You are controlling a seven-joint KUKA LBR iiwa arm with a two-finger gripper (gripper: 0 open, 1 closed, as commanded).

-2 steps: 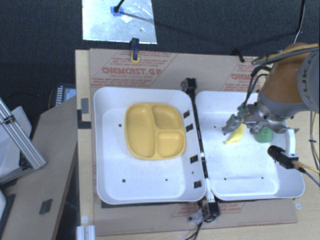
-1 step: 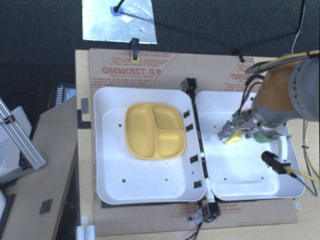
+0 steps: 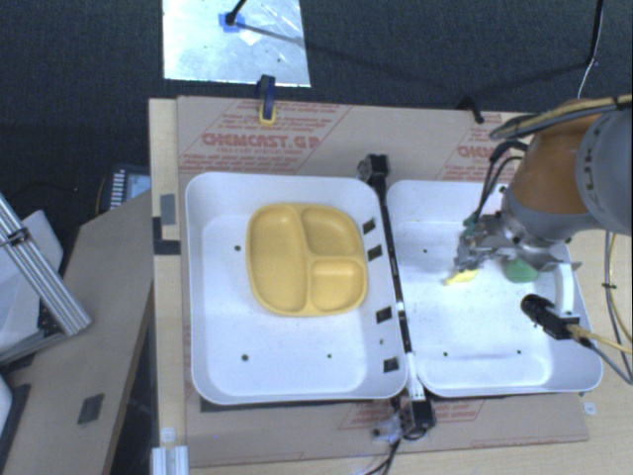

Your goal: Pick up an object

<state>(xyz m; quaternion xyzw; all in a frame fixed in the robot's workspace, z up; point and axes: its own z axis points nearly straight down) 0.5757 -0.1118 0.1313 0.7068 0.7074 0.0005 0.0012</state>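
Yellow object (image 3: 461,277) lies in the right bin (image 3: 475,364), just below the gripper (image 3: 473,252); finger state cannot be told. A green object (image 3: 516,268) sits beside it; a yellow divided tray (image 3: 302,258) fills the left bin (image 3: 218,354).

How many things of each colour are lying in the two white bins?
Yellow: 2, the yellow three-compartment plastic plate in the left bin, and a small yellow piece in the right bin.
Green: 1, a green rounded object partly hidden by the arm.
Total: 3
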